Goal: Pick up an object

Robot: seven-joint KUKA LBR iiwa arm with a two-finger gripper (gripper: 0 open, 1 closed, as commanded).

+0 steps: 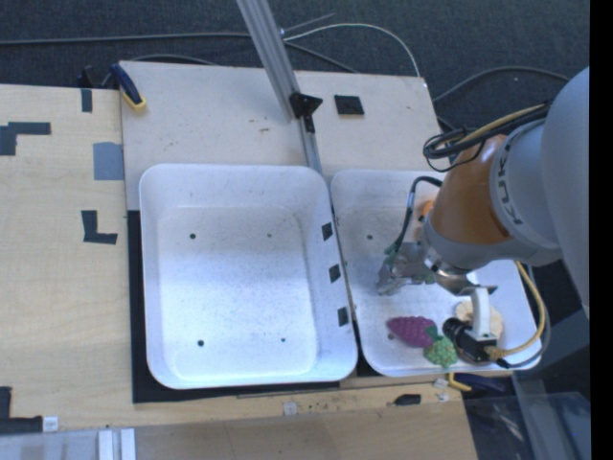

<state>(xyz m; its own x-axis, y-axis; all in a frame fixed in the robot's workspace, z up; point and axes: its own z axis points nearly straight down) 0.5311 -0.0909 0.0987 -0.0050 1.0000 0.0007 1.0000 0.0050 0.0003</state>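
With the hand (391,281) low in the right bin (369,199), grip state unclear to me, I'd steer it squarely over the purple grapes (411,330) before closing.

Yellow-tipped clamp (128,88) and metal pole (273,51) on bench (57,218)

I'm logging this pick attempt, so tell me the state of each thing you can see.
gripper: low inside the right bin, nothing seen in it.
purple grape bunch: lying on the right bin floor, apart from the gripper.
green toy: lying beside the grapes.
right bin: holds the toys.
left bin: no objects inside.
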